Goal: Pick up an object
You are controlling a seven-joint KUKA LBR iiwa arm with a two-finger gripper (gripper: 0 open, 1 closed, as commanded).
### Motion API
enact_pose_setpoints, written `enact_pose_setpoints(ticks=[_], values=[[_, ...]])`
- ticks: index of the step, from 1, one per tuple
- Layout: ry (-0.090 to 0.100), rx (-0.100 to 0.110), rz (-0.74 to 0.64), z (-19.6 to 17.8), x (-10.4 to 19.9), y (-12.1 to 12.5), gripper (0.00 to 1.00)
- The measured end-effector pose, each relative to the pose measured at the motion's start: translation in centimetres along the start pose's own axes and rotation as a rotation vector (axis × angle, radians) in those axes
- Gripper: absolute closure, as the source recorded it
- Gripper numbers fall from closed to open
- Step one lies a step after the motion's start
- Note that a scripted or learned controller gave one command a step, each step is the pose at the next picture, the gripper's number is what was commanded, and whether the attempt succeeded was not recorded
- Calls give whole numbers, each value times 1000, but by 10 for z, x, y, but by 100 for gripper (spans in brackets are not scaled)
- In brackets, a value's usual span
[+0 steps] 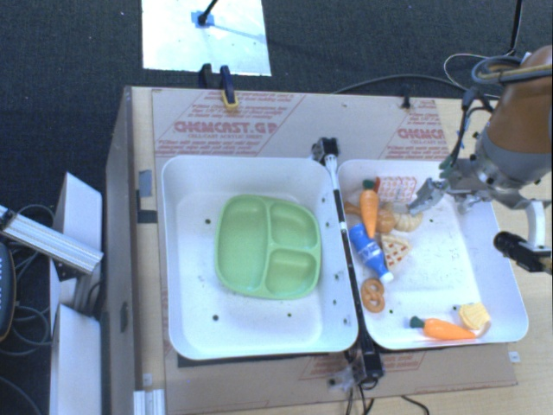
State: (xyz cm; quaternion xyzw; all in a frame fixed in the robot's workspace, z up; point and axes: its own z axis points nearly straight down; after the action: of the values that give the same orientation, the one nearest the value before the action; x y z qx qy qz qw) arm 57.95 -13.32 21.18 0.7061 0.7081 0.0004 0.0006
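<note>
The right bin (497, 271) holds several toy foods: an upright carrot (369, 212), a blue bottle (369, 252), a pretzel (373, 295), a waffle wedge (395, 251), a tan bread piece (406, 222), a second carrot (441, 328) and a yellow piece (473, 316). My gripper (429, 197) hangs over the bin's upper middle, just right of the bread piece and beside a red-checked item (396, 186). I see nothing held in it.
The left bin (186, 258) holds a green divided plate (268, 246). A black-and-white rod (339, 214) lies along the ridge between the bins. The grey arm (518, 132) crosses the right bin's upper right corner. Cables trail behind it.
</note>
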Motion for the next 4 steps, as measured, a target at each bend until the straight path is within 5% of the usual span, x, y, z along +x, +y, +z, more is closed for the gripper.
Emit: enact_pose_setpoints(ticks=[1,2,3,4], values=[[-1,-2,1,109,34,37,0],[-8,-26,-1,119,34,13,0],[-8,-25,0,119,35,-13,0],[-5,-18,-1,120,29,51,0]])
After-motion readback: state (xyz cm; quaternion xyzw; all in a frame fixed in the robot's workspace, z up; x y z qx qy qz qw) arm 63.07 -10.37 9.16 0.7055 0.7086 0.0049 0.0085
